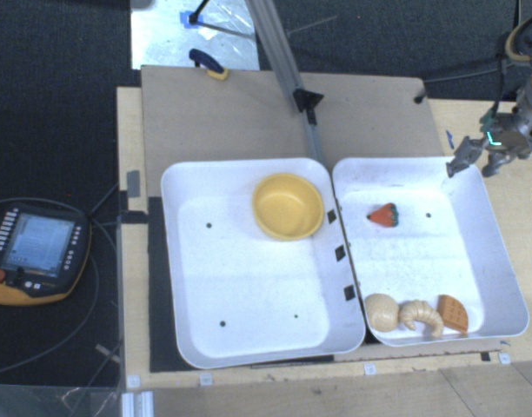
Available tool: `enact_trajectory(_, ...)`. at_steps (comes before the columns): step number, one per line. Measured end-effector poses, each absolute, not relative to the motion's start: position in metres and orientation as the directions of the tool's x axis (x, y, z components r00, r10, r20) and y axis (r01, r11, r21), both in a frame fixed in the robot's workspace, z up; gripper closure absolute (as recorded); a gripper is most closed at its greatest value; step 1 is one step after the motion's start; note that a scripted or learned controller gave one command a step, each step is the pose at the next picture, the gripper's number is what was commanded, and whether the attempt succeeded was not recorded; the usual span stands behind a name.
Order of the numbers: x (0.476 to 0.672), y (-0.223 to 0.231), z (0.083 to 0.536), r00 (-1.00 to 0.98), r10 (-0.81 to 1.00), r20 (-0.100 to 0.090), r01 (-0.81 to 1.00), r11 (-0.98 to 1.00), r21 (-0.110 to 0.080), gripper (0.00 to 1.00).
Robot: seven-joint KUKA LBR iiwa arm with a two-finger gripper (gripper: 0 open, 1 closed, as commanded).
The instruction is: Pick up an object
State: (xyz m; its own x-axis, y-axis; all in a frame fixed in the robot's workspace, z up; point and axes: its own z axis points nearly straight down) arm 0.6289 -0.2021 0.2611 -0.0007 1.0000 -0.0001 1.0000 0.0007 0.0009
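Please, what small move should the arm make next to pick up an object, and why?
Probably move the gripper left and forward over the right bin, toward the strawberry. The gripper hangs above the bin's far right corner with nothing between its fingers, and the strawberry lies alone, apart from the three pieces crowded at the near wall.

We see, from above, wooden bench (129, 146) on dark carpet (49, 85). Brown cardboard sheet (231, 120) covers bench's far part. Two shallow white bins side by side near front edge: left bin (249, 302), right bin (422, 263), rims touching, small black clips (340, 253) along join. Grey metal pole (273, 37) slants down from top to black clamp (306, 101) on cardboard. Blue-and-yellow clamp (207, 62) at cardboard's far edge. Far left, on carpet, we find orange-edged teach pendant (31, 252), screen lit, cable (101, 202) trailing toward bench.
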Motion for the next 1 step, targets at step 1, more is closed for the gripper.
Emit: enact_trajectory(1, 0.6289, -0.2021, 0.2611, -0.001, 1.0, 0.0, 1.0, 0.001, 0.001, 0.0)
